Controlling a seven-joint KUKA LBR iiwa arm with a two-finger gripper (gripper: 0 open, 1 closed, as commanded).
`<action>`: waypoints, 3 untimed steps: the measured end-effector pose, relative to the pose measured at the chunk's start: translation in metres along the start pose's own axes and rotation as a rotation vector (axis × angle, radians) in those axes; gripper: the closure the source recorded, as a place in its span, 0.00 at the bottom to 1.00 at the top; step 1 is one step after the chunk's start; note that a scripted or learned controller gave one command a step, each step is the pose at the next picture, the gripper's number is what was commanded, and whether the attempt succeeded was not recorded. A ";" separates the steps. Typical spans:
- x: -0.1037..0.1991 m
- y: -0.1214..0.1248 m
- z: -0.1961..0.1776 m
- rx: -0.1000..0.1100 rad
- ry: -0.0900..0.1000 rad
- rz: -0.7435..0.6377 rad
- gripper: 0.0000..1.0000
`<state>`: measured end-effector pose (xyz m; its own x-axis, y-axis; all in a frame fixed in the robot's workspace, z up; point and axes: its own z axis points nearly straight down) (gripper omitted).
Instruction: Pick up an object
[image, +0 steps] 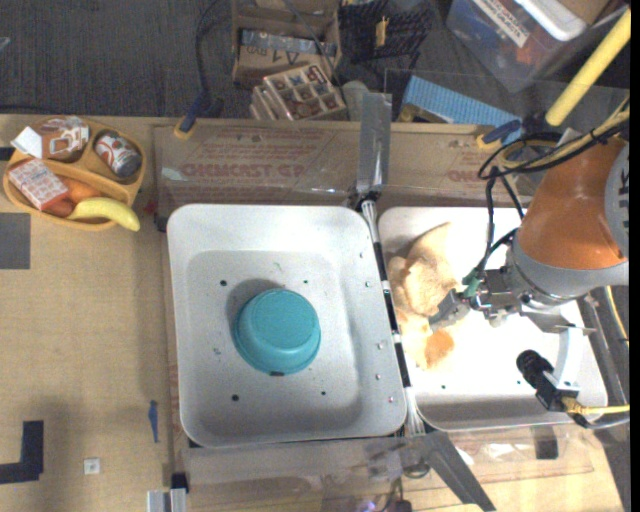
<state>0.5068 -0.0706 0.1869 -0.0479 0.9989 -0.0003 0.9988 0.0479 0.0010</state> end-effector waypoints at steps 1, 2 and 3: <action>-0.025 0.002 0.075 0.003 0.001 0.057 0.00; -0.025 0.025 0.098 -0.007 0.000 0.087 0.00; -0.026 0.026 0.087 -0.011 0.000 0.091 1.00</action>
